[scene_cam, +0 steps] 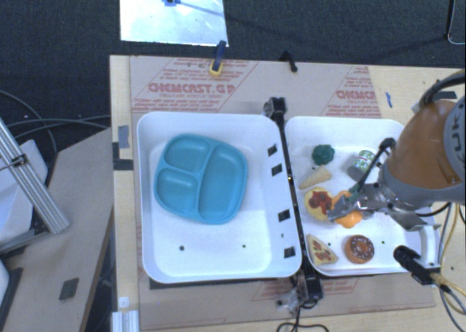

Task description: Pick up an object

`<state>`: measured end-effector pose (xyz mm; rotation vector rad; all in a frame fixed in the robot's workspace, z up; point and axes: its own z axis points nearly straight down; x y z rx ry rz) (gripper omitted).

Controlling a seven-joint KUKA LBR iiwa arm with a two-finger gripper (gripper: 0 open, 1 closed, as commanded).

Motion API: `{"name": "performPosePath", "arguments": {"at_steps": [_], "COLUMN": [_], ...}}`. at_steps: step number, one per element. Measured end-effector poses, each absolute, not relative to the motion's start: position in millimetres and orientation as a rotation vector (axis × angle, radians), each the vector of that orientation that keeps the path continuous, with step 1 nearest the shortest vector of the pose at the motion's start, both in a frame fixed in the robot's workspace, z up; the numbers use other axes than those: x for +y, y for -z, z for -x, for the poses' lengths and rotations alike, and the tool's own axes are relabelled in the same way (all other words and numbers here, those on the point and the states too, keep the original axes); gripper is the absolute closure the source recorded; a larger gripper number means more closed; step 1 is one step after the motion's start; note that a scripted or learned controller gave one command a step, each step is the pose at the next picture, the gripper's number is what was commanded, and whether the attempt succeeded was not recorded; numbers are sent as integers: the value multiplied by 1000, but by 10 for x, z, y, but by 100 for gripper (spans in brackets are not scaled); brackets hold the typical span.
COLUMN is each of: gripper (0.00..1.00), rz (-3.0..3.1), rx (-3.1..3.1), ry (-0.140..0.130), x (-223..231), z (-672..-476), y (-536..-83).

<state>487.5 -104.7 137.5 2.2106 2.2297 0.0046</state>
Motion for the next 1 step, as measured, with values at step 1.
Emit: {"name": "performPosePath", "arguments": {"at_steps": [1], "gripper": [100], "rz": [-2203], "rx": [2236], "ry": [-12], "x": [-114], "z": [-5047], "y": [-1879]}}
